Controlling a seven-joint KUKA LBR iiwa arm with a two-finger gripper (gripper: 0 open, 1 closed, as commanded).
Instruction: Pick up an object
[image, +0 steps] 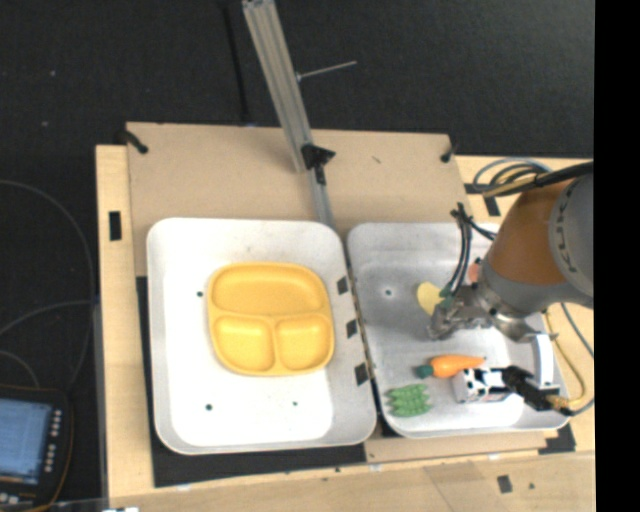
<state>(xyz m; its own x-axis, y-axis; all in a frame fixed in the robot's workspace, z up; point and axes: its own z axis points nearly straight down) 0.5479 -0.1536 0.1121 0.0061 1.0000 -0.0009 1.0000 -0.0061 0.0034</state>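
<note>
White plastic forms both shallow bins on the table (250, 170). The left bin (180, 300) carries a yellow divided tray (270, 317), three compartments, lying flat near the bin's centre. The right bin (390, 265) carries four loose items. A pale yellow piece (429, 295) lies near the bin's middle, at about 10 o'clock from the hand (447, 320) and just beside it. An orange carrot (456, 364) with a green top lies on its side at 6 o'clock from the hand, close below it but apart. A black-and-white block (482, 383) sits just beside the carrot at its 4 o'clock. A green leafy piece (409, 401) rests near the bin's front left corner, at 7 o'clock from the carrot.

The grey arm, with its orange band (525, 245), enters from 3 o'clock and sets the hand low over the right bin. No item is seen between the fingers; whether they are spread or closed cannot be told.
</note>
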